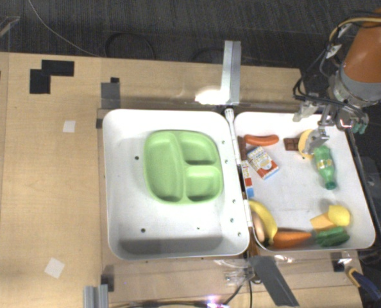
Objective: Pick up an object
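Observation:
My gripper (316,135) hangs over the back of the right bin (364,197), just above the cap end of a green bottle (324,166) lying on the bin floor. A small yellow piece (304,140) and a brown piece (291,145) lie just left of the gripper. Further left are a red sausage (261,140) and a small red-and-white carton (263,162). Along the front wall lie a banana (263,215), a carrot (292,238), a lemon (338,215) and a dark green vegetable (332,237). Nothing is visibly held.
The left bin (123,236) holds a light green divided tray (181,165). A metal post (231,76) stands behind the seam between the bins. The arm's orange band (370,50) and cables sit at the upper right.

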Tool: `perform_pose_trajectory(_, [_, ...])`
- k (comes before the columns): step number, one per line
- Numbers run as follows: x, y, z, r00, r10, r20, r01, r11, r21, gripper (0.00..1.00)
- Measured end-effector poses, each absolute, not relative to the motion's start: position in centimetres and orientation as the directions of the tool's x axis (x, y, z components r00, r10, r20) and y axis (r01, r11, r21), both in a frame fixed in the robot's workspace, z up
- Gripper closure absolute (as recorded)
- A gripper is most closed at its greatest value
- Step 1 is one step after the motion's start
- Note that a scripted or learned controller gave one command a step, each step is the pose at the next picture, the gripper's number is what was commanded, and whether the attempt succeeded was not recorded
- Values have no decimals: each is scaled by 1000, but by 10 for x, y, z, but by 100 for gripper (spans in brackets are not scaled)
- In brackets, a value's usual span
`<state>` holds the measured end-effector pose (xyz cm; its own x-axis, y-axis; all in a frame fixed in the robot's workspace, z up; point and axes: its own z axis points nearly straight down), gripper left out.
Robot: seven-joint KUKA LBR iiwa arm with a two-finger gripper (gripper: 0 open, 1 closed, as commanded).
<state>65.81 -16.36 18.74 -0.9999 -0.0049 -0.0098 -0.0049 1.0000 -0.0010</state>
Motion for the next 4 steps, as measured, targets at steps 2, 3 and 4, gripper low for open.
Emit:
perform_pose_trajectory(2, [665, -183, 145, -1000, -21, -16, -21, 1000, -5, 0])
perform_pose_trajectory(3, [544, -178, 95, -987, -159, -4, -159, 987, -1, 0])
perform_pose_trajectory(4, [611, -122, 89, -987, -160, -16, -160, 987, -2, 0])
